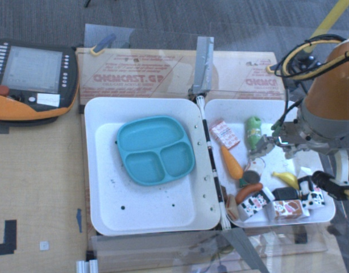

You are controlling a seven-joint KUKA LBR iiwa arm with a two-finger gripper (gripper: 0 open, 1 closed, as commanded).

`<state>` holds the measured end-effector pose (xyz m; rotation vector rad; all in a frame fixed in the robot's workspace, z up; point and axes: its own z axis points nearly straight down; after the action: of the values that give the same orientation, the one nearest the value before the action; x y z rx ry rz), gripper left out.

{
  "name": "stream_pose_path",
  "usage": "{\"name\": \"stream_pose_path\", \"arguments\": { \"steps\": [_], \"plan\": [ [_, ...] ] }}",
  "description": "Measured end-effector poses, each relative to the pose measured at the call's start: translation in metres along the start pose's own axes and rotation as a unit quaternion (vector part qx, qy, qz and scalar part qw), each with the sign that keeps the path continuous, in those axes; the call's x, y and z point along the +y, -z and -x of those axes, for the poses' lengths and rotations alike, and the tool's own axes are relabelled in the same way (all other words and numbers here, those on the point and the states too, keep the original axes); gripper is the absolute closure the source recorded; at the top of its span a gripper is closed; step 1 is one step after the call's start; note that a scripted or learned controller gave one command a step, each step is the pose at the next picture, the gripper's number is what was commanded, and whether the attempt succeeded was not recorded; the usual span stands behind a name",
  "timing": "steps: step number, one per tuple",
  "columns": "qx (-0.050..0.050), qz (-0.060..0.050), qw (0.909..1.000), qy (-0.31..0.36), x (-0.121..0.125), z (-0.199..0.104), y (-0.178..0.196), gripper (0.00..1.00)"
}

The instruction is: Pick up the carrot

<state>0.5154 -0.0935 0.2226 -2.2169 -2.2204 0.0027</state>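
The orange carrot (231,161) lies at a slant in the right bin (325,212), close to its left wall, thick end toward the front. My gripper (260,148) hangs over the middle of that bin, just right of the carrot and a little apart from it. It sits below the green bottle (253,131). Nothing shows in its grasp.
The left bin (100,209) holds a teal divided plate (156,150). Around the carrot lie a red-and-white packet (224,133), a sausage (249,191), a banana (286,178) and cow-patterned cartons (254,205). A teach pendant (32,81) rests at the far left.
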Motion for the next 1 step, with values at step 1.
{"name": "stream_pose_path", "arguments": {
  "steps": [1],
  "plan": [
    [0.0, 0.001, 0.9909, 0.135, 0.0112, -0.0907, -0.0385, 0.0]
  ]
}}
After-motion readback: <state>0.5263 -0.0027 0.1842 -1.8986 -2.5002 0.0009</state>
